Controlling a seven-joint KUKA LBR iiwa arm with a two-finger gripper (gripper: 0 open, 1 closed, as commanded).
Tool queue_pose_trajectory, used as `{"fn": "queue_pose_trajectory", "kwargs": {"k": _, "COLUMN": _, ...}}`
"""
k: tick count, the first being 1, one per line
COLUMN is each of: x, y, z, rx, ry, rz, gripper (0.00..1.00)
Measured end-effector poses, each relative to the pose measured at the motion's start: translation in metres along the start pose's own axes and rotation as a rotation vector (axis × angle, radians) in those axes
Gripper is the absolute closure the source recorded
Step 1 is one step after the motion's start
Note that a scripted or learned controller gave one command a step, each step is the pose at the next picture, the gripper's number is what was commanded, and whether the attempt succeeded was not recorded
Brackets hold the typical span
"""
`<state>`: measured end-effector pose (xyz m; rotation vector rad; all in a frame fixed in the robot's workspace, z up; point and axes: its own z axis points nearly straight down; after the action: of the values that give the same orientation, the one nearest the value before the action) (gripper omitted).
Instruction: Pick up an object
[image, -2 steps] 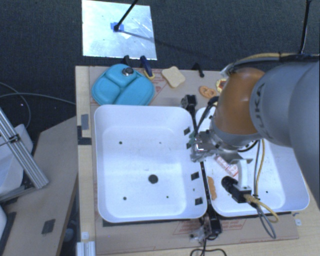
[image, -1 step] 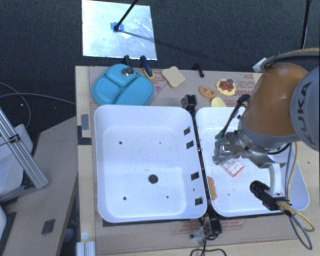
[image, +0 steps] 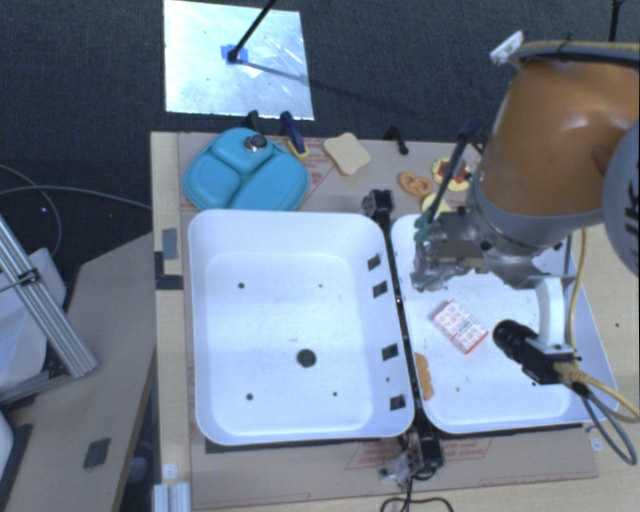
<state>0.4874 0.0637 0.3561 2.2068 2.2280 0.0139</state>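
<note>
In the right bin (image: 600, 345), near its left wall — the tool (image: 432, 268) hangs low over the white floor, at the bin's upper-left part. The arm (image: 560, 130), orange and bulky, covers much of what lies behind it. Tool state: cannot tell; the fingers are dark, crowded against the wrist body, no gap readable. Nothing visibly held.

Nearest candidate: a small packet (image: 459, 326), white with red print, flat on the bin floor. It lies just below and to the right of the tool, toward the desk's front edge, apart from it. Long axis runs on a diagonal, upper-left to lower-right. Judgement: the coming move turns on that short offset plus a wrist turn, so the fingers close across the packet's narrow width.

A second piece, a brown snack (image: 424, 375), sits against the left wall lower down — the wall crowds it, a poorer pick.

Room: open floor all round the packet; the wall stands to its left with a gap between. A black fixture (image: 528, 350) on the arm hangs just right of the packet — risk of a brush there, I judge.

Left bin (image: 215, 235) bears one dark disc (image: 306, 358) mid-floor, well apart. A blue tray (image: 247, 171) and a toast piece (image: 347, 152) lie along the desk's (image: 165, 150) far edge, outside the bins.
</note>
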Motion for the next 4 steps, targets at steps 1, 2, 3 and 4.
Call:
{"fn": "queue_pose_trajectory", "kwargs": {"k": 1, "x": -0.043, "y": 0.0, "z": -0.043, "rx": 0.005, "ry": -0.002, "rz": 0.01, "gripper": 1.0}}
{"fn": "queue_pose_trajectory", "kwargs": {"k": 2, "x": 0.004, "y": 0.035, "z": 0.046, "rx": 0.01, "ry": -0.001, "rz": 0.003, "gripper": 1.0}}
{"fn": "queue_pose_trajectory", "kwargs": {"k": 3, "x": -0.045, "y": -0.001, "z": -0.117, "rx": -0.009, "ry": 0.0, "rz": 0.008, "gripper": 1.0}}
{"fn": "queue_pose_trajectory", "kwargs": {"k": 4, "x": -0.003, "y": 0.011, "z": -0.007, "rx": 0.012, "ry": -0.001, "rz": 0.003, "gripper": 1.0}}
